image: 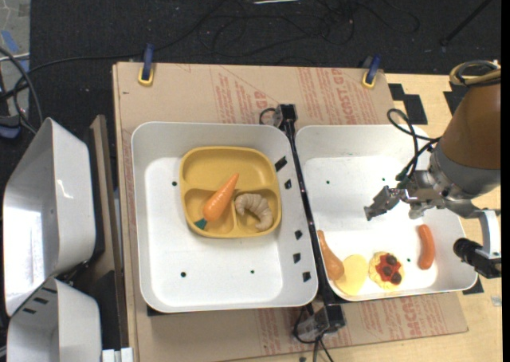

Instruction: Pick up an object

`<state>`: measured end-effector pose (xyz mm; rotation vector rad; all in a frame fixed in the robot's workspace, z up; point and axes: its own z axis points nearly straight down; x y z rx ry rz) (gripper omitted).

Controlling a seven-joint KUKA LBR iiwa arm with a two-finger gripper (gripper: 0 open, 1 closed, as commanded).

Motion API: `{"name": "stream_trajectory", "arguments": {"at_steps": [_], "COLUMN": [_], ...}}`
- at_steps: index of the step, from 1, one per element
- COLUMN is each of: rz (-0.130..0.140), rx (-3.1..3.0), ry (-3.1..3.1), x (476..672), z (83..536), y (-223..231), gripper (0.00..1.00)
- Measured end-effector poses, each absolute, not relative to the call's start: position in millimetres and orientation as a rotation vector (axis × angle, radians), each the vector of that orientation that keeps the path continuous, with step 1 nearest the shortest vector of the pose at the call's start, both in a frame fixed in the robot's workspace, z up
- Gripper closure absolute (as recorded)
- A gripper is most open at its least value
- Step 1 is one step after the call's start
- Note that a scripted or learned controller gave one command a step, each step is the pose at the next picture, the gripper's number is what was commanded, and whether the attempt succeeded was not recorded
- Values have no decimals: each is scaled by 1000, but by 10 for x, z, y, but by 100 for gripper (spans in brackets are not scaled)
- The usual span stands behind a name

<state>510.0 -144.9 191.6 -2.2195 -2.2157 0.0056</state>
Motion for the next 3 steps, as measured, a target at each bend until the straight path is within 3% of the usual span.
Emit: {"name": "stream_trajectory", "arguments": {"at_steps": [2, 3], "rz": [4, 0], "rx": [-2220, -2224], "ry": [-2217, -2218], "x": [5136, 5148], "z": [895, 1019], "y": [-1504, -1504], "gripper": [0, 100]}}
